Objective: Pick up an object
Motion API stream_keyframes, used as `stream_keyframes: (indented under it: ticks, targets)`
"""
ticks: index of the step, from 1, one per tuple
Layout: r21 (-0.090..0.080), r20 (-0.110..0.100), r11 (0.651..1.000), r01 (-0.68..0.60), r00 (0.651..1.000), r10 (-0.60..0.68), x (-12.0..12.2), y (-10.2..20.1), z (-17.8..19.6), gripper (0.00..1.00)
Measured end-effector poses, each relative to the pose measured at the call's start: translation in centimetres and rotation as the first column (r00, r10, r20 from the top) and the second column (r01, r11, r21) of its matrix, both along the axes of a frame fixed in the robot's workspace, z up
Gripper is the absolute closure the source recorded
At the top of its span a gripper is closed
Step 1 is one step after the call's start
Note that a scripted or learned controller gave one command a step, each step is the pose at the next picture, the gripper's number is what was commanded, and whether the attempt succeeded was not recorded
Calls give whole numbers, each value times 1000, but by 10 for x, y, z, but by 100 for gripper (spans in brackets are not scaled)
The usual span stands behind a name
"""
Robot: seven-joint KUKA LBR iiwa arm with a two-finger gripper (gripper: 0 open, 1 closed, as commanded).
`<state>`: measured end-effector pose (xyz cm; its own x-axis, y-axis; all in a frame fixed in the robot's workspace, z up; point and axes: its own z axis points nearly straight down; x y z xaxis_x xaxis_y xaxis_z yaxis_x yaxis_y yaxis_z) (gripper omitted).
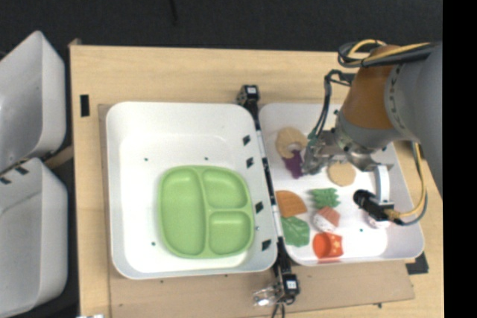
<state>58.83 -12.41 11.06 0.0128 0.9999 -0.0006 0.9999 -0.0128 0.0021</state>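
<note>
The arm (387,97) reaches in from the right and bends down over the right bin (406,238). Its gripper (317,158) sits low among the toy food, right beside a purple piece (295,163) that lies just below a tan, bread-like piece (289,139). The metal parts there blur together, so I cannot tell how the gripper is set or whether it has hold of the purple piece; it looks to be touching or nearly touching it. A round tan biscuit (342,174) lies just to its right. Nearer the front edge lie an orange piece (291,201), a green leafy piece (324,197), a green block (296,231), a red-and-white piece (326,219) and a red cup (328,245). The left bin (123,160) holds a green divided plate (205,212).
</note>
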Motion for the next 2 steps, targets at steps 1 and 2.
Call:
stream_keyframes:
  ticks: [1,2]
  targets:
    - [-1,3,1000,-14,1000,14,4,1,63,100]
    - [-2,4,1000,-16,1000,16,3,-7,124,100]
